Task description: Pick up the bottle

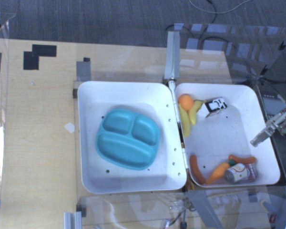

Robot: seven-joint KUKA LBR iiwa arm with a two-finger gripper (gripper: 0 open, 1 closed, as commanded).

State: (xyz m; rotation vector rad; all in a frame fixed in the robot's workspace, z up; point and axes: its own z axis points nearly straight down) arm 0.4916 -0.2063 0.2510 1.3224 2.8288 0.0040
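While the pincer (260,140), state unclear, hangs at the right bin's (264,109) edge, the bottle (240,173) abuts a carrot (216,172); likely misgrab.

Two white bins side by side on a pale wooden bench. Left bin (86,142) holds a blue divided tray (127,138), centre frame.

Right bin (238,128): orange ball (185,101) and yellow banana (187,118) at its upper left, small black-and-white item (215,105) just beside them. Lower right corner: bottle (240,173) lying on its side, carrot (217,172) touching it, sausages near.

Gripper (263,137) at the frame's right edge, over the bin's right rim, nothing between its fingers.
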